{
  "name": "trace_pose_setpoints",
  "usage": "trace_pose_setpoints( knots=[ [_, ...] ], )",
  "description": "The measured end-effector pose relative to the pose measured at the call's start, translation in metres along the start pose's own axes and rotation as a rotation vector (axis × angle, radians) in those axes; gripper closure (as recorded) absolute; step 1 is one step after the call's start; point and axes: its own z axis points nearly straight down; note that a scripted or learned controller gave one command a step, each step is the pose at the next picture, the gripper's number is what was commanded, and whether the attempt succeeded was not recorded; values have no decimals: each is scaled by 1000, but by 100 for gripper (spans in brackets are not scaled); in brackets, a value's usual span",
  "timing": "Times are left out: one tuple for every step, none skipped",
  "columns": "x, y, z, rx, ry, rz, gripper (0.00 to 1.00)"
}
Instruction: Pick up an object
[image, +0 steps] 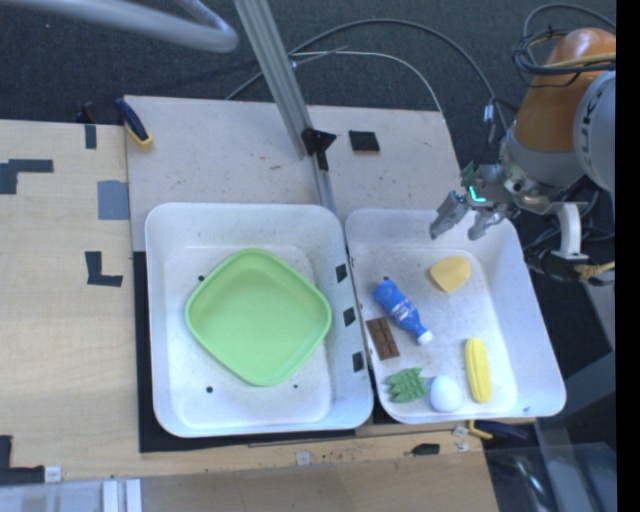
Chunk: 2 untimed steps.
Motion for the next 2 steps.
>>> trace_pose_setpoints(
  knots=[
    [0,0,0,0,0,0,0],
    [-6,-8,49,4,0,1,0]
  ],
)
